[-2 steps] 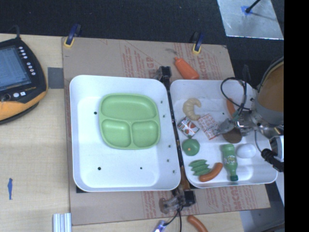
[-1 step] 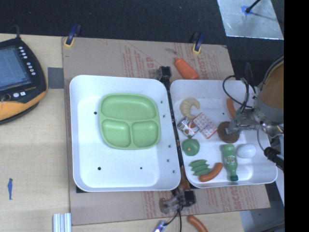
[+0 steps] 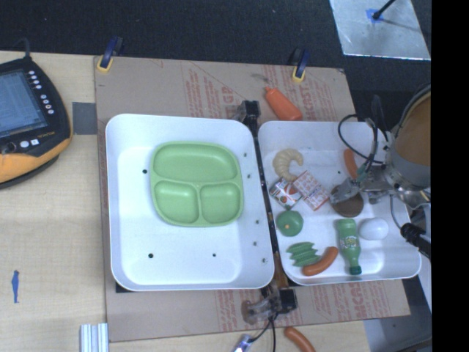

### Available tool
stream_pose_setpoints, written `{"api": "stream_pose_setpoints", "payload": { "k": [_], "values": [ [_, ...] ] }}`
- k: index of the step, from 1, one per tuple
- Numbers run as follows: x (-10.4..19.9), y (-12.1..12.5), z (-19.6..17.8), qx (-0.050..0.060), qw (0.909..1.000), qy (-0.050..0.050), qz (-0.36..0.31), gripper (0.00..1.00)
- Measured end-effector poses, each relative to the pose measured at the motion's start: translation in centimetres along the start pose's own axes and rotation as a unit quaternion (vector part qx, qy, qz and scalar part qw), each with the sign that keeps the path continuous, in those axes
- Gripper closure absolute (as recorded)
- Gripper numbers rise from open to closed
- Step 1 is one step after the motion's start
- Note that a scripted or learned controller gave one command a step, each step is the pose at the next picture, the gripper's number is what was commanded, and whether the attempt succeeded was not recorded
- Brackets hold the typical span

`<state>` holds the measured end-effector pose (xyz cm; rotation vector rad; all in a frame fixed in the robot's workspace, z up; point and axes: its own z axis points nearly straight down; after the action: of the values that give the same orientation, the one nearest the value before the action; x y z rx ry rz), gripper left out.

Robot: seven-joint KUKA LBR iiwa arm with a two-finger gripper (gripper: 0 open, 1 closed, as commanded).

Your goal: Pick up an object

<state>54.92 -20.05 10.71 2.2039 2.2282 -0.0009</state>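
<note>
Wooden bench with cardboard sheet, two white bins: left bin (image 3: pixel 124 262) holds a green divided plate (image 3: pixel 196 183), right bin (image 3: pixel 322 134) holds toy food. Gripper (image 3: pixel 350 196) sits low over a brown disc-shaped piece (image 3: pixel 349 206) near the bin's right side; whether it is parted or closed cannot be told. The nearby green toy bottle (image 3: pixel 349 246) looks light, rigid and smooth, best pinched across its body.

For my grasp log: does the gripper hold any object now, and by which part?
It cannot be told. The gripper sits low in the right bin, just above a brown round object, but no object is seen between its jaws.
</note>
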Motion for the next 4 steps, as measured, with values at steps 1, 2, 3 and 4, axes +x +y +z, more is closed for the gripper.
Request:
{"api": "stream_pose_setpoints", "payload": {
  "k": [1, 2, 3, 4],
  "values": [
    [-0.1, 0.0, -1.0, 0.000, 1.0000, -0.002, -0.002, 1.00],
    [-0.1, 0.0, -1.0, 0.000, 1.0000, -0.002, -0.002, 0.00],
    [8.0, -6.7, 1.5, 0.005, 1.0000, 0.003, 0.002, 0.00],
    [7.8, -6.7, 0.5, 0.005, 1.0000, 0.002, -0.001, 1.00]
  ]
}}
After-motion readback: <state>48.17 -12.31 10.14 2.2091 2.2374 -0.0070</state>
